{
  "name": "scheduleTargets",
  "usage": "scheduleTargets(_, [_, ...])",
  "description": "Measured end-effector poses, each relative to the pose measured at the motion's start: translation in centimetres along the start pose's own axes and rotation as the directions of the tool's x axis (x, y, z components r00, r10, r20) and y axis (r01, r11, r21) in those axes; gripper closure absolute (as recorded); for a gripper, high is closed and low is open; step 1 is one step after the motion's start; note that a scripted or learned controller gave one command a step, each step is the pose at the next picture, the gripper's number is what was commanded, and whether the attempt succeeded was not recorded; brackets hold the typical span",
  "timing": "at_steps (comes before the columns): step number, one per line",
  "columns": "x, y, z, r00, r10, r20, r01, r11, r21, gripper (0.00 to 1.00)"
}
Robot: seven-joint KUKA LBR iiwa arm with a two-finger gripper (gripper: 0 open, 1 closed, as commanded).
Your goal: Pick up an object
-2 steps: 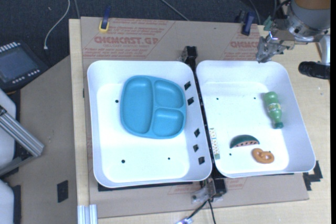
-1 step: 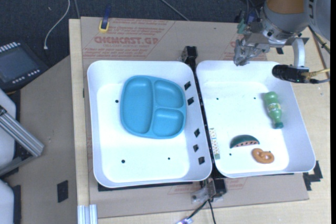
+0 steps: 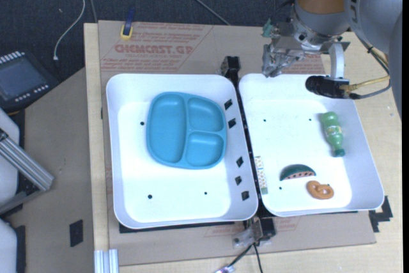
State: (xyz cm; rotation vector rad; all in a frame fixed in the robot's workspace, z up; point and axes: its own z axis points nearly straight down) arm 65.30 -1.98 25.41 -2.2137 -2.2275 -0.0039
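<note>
Pretzel nearest; gripper over right bin's rim, finger gap indiscernible.

Two white bins are counted. One blue tray is noted at centre left; one green bottle, one melon slice, one pretzel at lower right.
</note>
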Motion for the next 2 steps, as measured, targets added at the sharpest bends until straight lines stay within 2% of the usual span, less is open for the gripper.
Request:
scheduleTargets(1, [5.1,-0.1,-0.2,1.0,0.001,0.0,-0.001,1.0,0.0,1.0])
scheduleTargets(2, [9.8,-0.3,1.8,1.0,0.001,0.001,-0.001,1.0,0.005,1.0])
